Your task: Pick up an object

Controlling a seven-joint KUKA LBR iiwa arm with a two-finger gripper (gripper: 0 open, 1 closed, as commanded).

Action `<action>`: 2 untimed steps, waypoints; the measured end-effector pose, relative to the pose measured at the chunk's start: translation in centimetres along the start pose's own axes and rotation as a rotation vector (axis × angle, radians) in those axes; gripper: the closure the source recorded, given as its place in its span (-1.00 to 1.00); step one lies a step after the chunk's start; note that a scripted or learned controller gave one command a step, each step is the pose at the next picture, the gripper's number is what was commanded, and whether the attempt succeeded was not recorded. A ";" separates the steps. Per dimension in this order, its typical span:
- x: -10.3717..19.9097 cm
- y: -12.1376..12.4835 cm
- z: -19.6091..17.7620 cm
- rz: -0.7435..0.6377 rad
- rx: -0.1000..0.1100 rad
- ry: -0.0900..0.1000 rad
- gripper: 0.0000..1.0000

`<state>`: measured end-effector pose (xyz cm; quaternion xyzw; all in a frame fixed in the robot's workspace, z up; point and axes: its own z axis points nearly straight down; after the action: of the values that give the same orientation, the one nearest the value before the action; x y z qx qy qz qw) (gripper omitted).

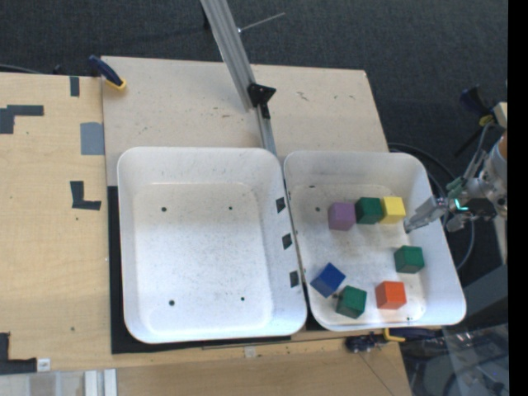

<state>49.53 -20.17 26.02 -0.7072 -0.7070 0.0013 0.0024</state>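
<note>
The two-finger gripper (429,213), fingers' state impossible to tell, hovers at three o'clock of the right white bin (429,172), likely targeting the small yellow cube (393,209).

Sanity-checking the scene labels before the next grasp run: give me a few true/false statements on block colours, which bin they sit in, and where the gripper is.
1. All the blocks lie in the right bin. True.
2. The purple block, a green block and the yellow block sit in a row. True.
3. The orange block is in the left bin. False: it lies near the right bin's front right corner.
4. There are two blue blocks. False: one blue block shows, next to a green one.
5. The gripper is at the right bin's right side, close to the yellow block. True.
6. The gripper holds a green block. False: nothing shows between its fingers; the nearest green block lies on the bin floor.
</note>
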 end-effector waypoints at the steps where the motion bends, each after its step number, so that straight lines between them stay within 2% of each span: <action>1: 0.0 0.1 -0.2 -0.002 -0.004 -0.001 -1.00; 2: 0.1 0.0 6.2 0.000 0.003 0.001 -1.00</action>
<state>49.50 -20.03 19.77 -0.7070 -0.7072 0.0020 0.0035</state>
